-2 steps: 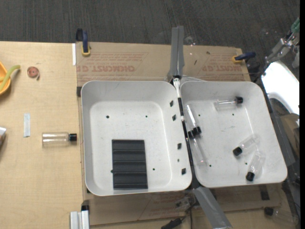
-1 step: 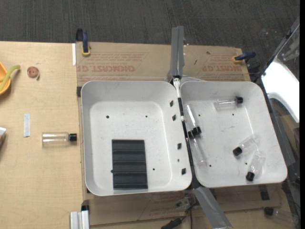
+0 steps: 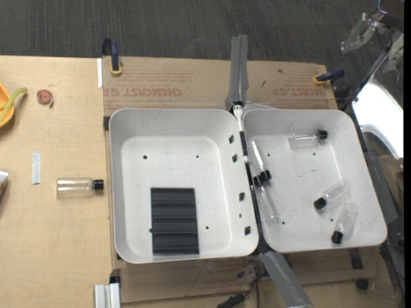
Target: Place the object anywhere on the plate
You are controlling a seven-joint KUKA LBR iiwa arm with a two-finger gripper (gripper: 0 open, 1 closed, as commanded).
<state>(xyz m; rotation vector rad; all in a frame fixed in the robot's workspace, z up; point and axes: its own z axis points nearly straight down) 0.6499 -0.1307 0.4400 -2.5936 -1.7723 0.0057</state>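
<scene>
Right bin (image 3: 359, 146) — five clear vials; left bin (image 3: 122, 172) — one black plate (image 3: 173, 221).

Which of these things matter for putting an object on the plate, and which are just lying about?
For the job:
- clear vials in the right bin
- black ridged plate in the left bin

Lying about:
- vial on the bench
- blue clamps
- cardboard sheet

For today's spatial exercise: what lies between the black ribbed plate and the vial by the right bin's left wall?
In the camera view, between the black ribbed plate and that vial: bare left bin floor, then the adjoining bin walls.
</scene>
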